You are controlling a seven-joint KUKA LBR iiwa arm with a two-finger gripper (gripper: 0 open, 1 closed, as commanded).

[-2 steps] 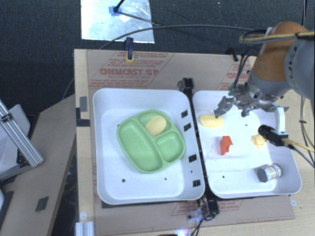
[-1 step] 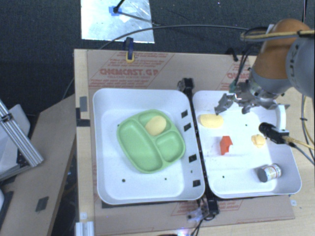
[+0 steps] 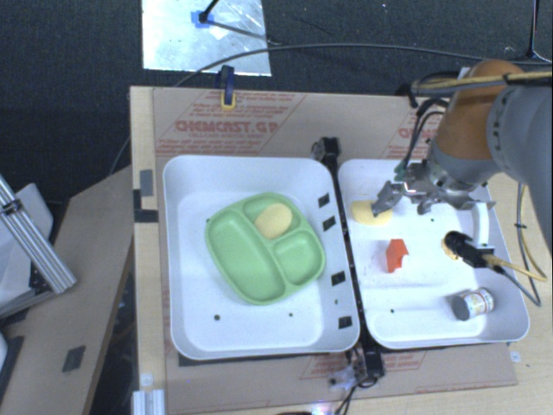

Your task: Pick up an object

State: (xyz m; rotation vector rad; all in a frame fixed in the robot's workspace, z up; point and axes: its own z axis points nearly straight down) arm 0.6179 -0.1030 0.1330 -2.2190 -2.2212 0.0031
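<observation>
While the grey arm (image 3: 510,132) reaches in from the right edge of the frame, we see its gripper (image 3: 406,200) low over the upper left part of the right bin (image 3: 510,318). Its two fingers stand spread apart, released, with nothing between them. One fingertip (image 3: 385,201) sits at the upper right edge of the pale yellow piece (image 3: 368,213); we cannot tell whether it touches.

That pale yellow piece lies on the bin floor near the upper left corner of the right bin, close to the wall shared with the left bin (image 3: 186,318). Below it and a little to the right, an orange block (image 3: 396,254) stands in the middle of the same bin, apart from it. Toward the lower right corner lies a small can (image 3: 472,304) on its side.

At the centre of the left bin we find a green divided plate (image 3: 251,266), set at a slant. A yellow lump (image 3: 274,221) rests in its upper compartment.

Both bins sit on a brown cardboard sheet (image 3: 259,124) with red print. A blue clamp (image 3: 226,83) grips its upper edge, and a shiny sheet (image 3: 173,33) lies at the upper left of the frame.
</observation>
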